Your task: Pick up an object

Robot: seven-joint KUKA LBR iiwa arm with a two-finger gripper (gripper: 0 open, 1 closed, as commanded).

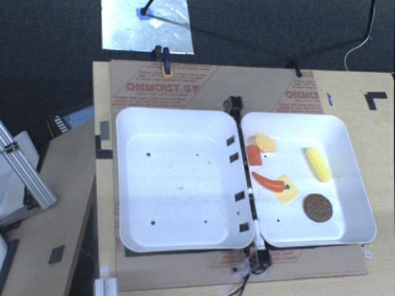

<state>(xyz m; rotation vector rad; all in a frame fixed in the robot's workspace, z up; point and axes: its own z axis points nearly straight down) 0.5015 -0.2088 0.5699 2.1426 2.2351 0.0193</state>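
Bare left bin (179, 184) beside toy food (318, 164)

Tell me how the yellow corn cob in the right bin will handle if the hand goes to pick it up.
The corn cob looks rounded and elongated, so it may roll if nudged sideways. It looks like a toy, probably light and stiff. It lies apart from the other pieces, so a grasp across its narrow width seems feasible.

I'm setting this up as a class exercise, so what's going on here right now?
Nothing is being handled yet. Two white bins sit side by side on the bench. The right bin holds a corn cob, a brown round disc, a red chili pepper, yellow pieces and an orange-red block. All lie loose, waiting to be picked.
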